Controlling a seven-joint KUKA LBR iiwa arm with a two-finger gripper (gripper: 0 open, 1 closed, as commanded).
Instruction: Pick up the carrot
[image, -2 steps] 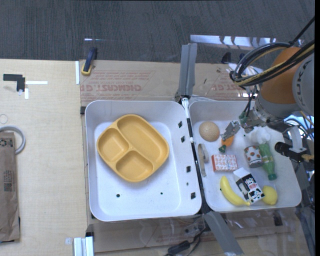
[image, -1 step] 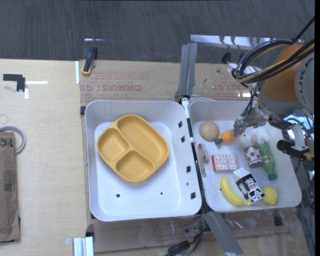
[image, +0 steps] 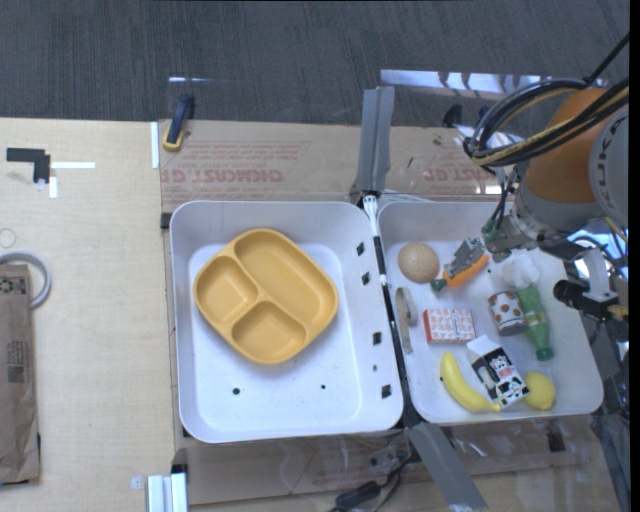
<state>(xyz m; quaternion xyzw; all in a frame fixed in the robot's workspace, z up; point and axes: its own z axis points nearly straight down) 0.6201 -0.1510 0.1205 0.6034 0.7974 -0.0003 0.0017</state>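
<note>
The carrot (image: 456, 278) is a small orange piece with a green top at its lower-left end. It lies in the right bin (image: 590, 400), near the bin's back edge and just right of a beige round ball (image: 419, 262). My gripper (image: 466, 257) hangs from the grey arm with the orange band and comes in from the right. It sits directly over the carrot's upper-right end and seems to touch it, covering that end. The carrot still looks low in the bin.
Also in the right bin are a red-and-white box (image: 449, 324), a banana (image: 463, 385), a black-and-white carton (image: 498, 373), a lemon (image: 541, 392), a green bottle (image: 534, 322), a spotted can (image: 506, 310) and a white lump (image: 521, 268). A yellow divided plate (image: 265, 295) lies in the left bin (image: 300, 410).
</note>
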